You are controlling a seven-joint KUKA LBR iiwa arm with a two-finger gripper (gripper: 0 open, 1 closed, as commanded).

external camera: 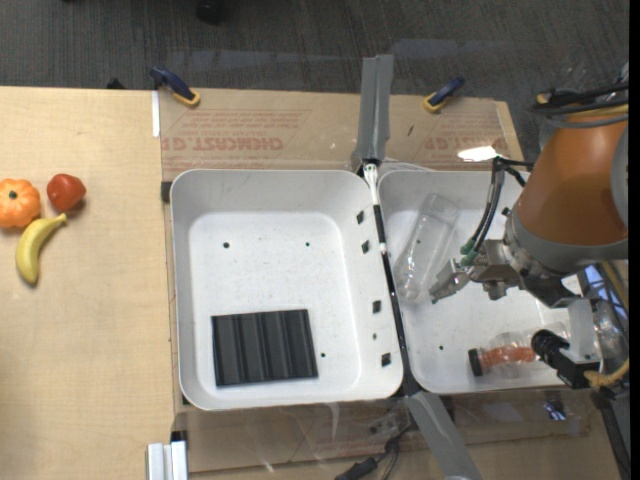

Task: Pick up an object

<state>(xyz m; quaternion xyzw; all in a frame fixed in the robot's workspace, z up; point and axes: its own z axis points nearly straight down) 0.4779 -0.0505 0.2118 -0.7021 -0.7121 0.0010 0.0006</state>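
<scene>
Clear plastic bottle [425, 243] lay in the right bin [440, 368], near its left wall. A small bottle with red stuff [507, 358] lay near the front. The gripper [447, 286] hung just beside the clear bottle; whether it gripped anything was unclear.

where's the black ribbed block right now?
The black ribbed block lies flat in the left bin, in its near-left corner, far from the gripper over the right bin.
</scene>
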